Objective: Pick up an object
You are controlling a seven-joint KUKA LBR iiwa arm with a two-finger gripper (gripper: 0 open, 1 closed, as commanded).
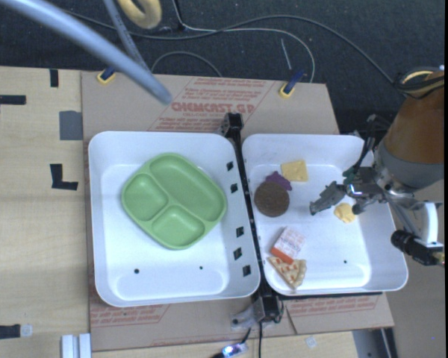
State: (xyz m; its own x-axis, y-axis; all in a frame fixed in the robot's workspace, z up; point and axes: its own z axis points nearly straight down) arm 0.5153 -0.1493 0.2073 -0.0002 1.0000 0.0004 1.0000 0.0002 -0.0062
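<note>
My gripper hangs over the right side of the right bin, reaching in from the right, and looks open. One dark finger points left and the other sits nearer the wrist. A small yellow piece lies on the bin floor just below the gap between them; I cannot tell whether they touch it. To the left lie a brown round cookie, a purple piece and a yellow cheese wedge. Nearer the front are a red and white packet and a pizza slice.
The left bin holds a green divided plate. A black divider runs between the bins. A grey pole crosses the upper left above the bench. Cables trail behind the bins.
</note>
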